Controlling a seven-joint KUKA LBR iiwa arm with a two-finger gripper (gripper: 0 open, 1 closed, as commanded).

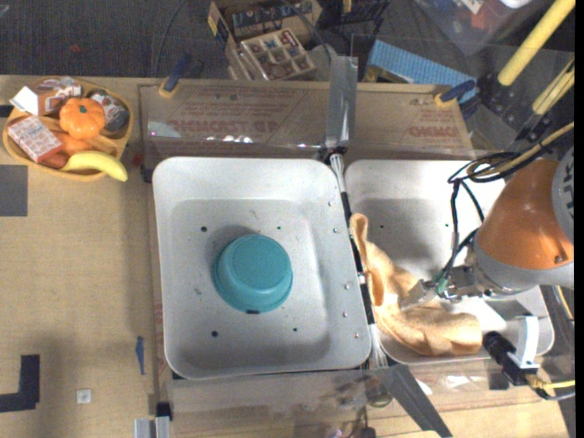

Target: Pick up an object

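Note:
A teal bowl (pixel 254 273) lies upside down in the middle of the left bin (pixel 182 199). A tan cloth (pixel 429 328) is crumpled along the left wall and front of the right bin (pixel 401 190). My gripper (pixel 422 292) is low in the right bin, its tip down at the cloth's upper edge. The arm's orange band (pixel 525 231) and grey wrist hide the bin's right half.
A divider wall between the two bins runs just left of the cloth. Black cables (pixel 465 190) loop above the wrist. A bowl of toy fruit (pixel 68 135) sits on the bench at far left. Cardboard panels (pixel 246 117) stand behind the bins.

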